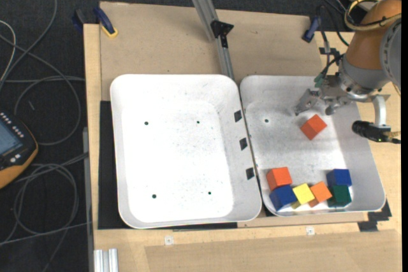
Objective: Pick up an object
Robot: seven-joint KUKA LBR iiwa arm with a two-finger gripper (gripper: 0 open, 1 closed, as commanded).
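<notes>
The worktop [191, 28] is seen from above, with two shallow white bins laid side by side on it. The left bin [175, 150] is marked by a few dark dots on its floor. The right bin [268, 99] is reached by the arm [376, 48] from the right edge. The end effector [320, 100] is positioned over the upper part of the right bin, with its fingers spread apart and nothing seen between them. An orange block [313, 127] is located just below the end effector; contact cannot be judged from this angle. Along the near wall of the right bin, a cluster of small blocks [309, 188] is gathered: orange, blue, yellow and green.
</notes>
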